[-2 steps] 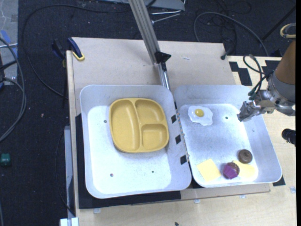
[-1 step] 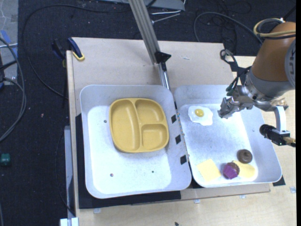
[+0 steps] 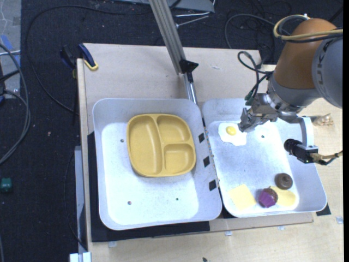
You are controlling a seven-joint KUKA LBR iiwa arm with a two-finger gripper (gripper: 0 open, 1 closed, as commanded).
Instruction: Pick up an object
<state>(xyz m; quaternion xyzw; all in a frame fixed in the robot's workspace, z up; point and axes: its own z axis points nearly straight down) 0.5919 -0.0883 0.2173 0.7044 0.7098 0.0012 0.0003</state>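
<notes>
The gripper hangs beside the fried egg; I can't tell its opening. Egg looks flat, floppy; grab its edge.

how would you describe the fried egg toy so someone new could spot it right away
Look in the right-hand white bin, at its far left corner, just under the gripper. The fried egg lies flat there, white with a round yellow yolk. The brown doughnut, purple piece and pale yellow slices sit apart at the near edge.
</notes>
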